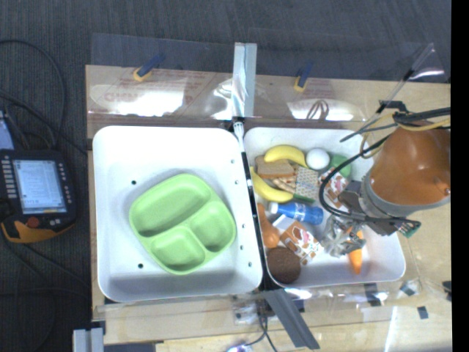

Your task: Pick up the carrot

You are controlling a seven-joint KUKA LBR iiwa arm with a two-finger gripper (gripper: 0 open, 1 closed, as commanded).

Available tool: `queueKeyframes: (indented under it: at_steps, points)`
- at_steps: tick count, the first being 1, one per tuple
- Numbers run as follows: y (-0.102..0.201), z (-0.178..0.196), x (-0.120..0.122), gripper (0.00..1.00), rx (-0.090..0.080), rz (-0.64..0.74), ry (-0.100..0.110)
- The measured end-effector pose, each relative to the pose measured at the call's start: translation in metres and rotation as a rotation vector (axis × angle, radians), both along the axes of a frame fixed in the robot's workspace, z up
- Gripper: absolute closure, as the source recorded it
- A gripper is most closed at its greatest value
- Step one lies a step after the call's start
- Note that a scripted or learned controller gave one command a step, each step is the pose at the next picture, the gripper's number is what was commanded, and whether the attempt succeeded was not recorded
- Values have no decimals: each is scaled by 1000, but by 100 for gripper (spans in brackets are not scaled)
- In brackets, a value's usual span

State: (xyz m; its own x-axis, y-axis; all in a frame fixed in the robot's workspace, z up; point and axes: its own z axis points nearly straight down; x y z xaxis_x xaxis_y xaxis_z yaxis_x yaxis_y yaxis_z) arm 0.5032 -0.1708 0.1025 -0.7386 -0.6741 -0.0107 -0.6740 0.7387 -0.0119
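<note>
Carrot point(356, 259): small, orange, tapered, lying near the right bin's point(381, 273) front wall, just below the gripper point(343, 235). Jaw state cannot be told; clutter hides it. Banana point(272, 189), bottle point(299, 213) and brown ball point(283, 264) crowd leftward; bare floor lies around the carrot.

The wooden bench point(176, 97) carries two white bins side by side, the right bin point(381, 270) directly beneath the gripper point(344, 237) and the left bin point(117, 196) well apart from it.
</note>
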Motion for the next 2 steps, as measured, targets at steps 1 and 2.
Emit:
queueKeyframes:
  at_steps: [1,2]
  points:
    - [-45,-10,4,100,6,179,4]
    - [-1,51,44,100,1,175,7]
